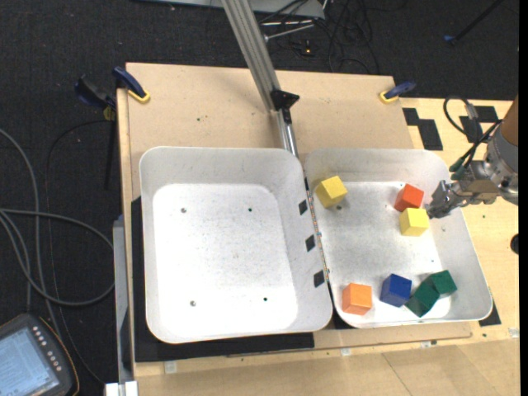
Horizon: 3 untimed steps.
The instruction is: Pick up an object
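The right bin (363, 165) holds several blocks. A yellow block (332, 191) lies near its left wall. A red-orange block (409, 196) and a second yellow block (413, 221) sit at the right side. Along the front edge lie an orange block (357, 298), a blue block (396, 289) and two green blocks (433, 291). My gripper (441, 201) hangs at the bin's right rim, just right of the red-orange and yellow blocks. Nothing shows between its tips.
The left bin (219, 238) stands beside the right one. A slanted metal pole (256, 48) crosses the back and ends at a clamp (285, 101) between the bins. Clamps sit at the bench's back corners. Cables run over the floor at left.
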{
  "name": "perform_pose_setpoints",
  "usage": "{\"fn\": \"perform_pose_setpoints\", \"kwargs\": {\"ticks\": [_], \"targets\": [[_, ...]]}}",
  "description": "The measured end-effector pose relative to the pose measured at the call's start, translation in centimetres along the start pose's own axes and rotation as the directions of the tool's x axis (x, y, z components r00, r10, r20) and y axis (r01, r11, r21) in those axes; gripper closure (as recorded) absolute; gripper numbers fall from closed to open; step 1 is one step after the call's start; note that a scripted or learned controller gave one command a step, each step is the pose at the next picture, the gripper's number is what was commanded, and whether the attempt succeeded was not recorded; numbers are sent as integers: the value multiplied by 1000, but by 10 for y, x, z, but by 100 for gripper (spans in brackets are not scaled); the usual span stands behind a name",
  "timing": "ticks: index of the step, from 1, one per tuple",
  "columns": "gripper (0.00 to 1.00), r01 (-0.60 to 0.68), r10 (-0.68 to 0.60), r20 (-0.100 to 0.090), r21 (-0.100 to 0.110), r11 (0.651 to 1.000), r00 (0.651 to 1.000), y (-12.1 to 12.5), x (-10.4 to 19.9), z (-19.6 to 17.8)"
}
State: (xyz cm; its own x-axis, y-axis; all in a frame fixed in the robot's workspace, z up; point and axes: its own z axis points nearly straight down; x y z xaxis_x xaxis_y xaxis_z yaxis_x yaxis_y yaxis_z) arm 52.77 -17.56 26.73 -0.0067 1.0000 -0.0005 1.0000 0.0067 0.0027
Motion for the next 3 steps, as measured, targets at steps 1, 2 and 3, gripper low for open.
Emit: {"fn": "perform_pose_setpoints", "kwargs": {"ticks": [1,2,3], "targets": [[100,2,-2,-2,3,1000,1000,22,52,16],[100,1,-1,-1,-1,1000,1000,44,101,9],[100,1,-1,-2,3,1000,1000,56,150,23]]}}
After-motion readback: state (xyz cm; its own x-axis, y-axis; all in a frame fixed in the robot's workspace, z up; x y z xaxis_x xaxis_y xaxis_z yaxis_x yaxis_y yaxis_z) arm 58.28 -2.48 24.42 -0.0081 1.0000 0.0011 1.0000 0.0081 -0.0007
